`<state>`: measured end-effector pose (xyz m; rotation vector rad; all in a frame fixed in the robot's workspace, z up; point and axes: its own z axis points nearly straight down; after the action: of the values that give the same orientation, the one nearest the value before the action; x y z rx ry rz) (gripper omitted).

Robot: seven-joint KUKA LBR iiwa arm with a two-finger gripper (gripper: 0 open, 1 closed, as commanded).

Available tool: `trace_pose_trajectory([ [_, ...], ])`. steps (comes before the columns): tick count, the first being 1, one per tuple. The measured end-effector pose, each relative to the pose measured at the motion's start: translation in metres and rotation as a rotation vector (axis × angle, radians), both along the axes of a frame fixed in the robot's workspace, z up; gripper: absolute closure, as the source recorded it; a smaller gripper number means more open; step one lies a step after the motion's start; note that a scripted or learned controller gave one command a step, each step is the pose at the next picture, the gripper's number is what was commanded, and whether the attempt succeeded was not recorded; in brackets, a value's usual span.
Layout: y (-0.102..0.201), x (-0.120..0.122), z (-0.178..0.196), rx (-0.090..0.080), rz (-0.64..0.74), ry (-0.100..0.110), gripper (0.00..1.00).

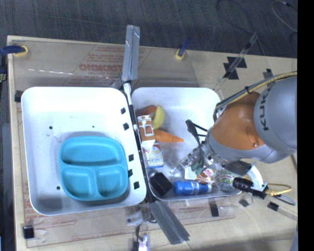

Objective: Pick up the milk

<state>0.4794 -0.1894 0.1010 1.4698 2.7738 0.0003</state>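
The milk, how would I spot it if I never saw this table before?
Find the right white bin, the one the grey and orange arm reaches into. Along its left wall, just below the orange carrot, lies the milk, a small white carton with blue and red print. Its neighbours differ: a black block and a round blue can lie lower down.

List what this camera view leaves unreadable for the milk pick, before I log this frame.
- End effector: the orange-banded wrist covers it from above; whether it is open or shut cannot be told.
- Milk carton: small and blurred against the right bin's left wall; its print is illegible.
- Items under the wrist beside the blue can: partly covered, too cluttered to identify.
- Arm: cut off at the right edge.
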Motion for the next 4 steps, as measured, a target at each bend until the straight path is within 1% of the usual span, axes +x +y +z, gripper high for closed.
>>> trace_pose_trajectory([
  [1,0.000,0.000,0.000,0.000,0.000,0.000,0.00],
  [2,0.000,0.001,0.009,-0.001,0.005,-0.002,1.00],
  [3,0.000,0.001,0.009,-0.002,0.005,-0.002,0.00],
  [4,0.000,0.003,0.018,-0.003,0.009,-0.004,1.00],
])
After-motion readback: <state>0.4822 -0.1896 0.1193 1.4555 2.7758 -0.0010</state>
